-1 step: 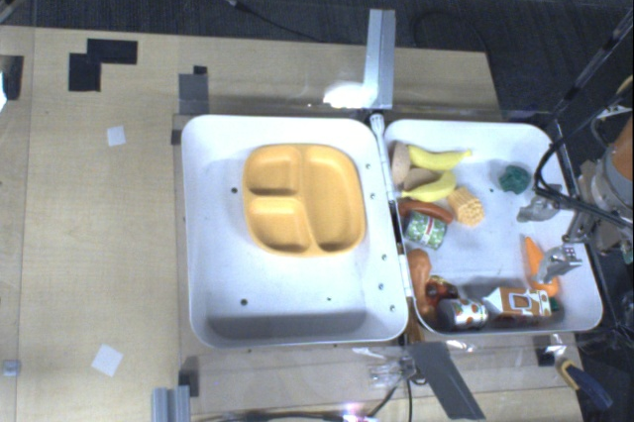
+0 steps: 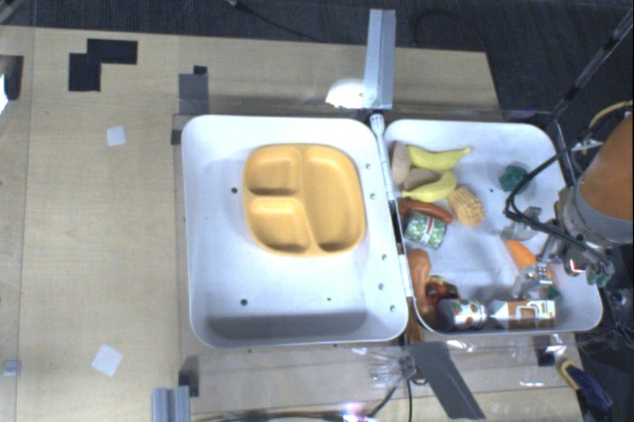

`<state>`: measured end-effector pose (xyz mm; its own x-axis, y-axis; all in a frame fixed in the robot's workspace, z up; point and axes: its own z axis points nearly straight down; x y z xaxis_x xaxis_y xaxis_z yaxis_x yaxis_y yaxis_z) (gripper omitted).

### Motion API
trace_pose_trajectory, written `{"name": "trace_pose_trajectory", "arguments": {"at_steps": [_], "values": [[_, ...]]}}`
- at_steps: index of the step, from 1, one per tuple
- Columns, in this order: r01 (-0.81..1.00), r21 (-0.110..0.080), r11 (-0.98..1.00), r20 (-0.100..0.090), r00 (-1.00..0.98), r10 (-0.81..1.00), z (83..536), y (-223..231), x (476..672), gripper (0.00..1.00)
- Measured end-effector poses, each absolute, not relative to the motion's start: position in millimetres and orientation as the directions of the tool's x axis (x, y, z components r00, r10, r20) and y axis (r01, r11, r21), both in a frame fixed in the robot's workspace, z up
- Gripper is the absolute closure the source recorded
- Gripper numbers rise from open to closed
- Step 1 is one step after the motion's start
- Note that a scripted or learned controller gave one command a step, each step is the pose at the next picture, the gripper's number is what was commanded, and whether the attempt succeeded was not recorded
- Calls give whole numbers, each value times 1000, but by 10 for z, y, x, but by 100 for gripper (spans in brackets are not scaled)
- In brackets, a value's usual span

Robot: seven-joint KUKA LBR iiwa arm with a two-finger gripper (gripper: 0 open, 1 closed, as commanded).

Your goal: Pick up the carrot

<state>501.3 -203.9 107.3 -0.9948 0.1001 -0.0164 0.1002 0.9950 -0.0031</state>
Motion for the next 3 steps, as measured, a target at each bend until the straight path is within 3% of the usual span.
{"name": "trace_pose_trajectory", "arguments": {"at_steps": [1,2,3], "values": [[97,-1,995,-15,-995,97,898,-1605,5220,0],[92,-3,996,-26,-995,92,1030,-1598,5257,100],[238,2,971,-14,-971,238,1893,-1228,5051,100]]}}
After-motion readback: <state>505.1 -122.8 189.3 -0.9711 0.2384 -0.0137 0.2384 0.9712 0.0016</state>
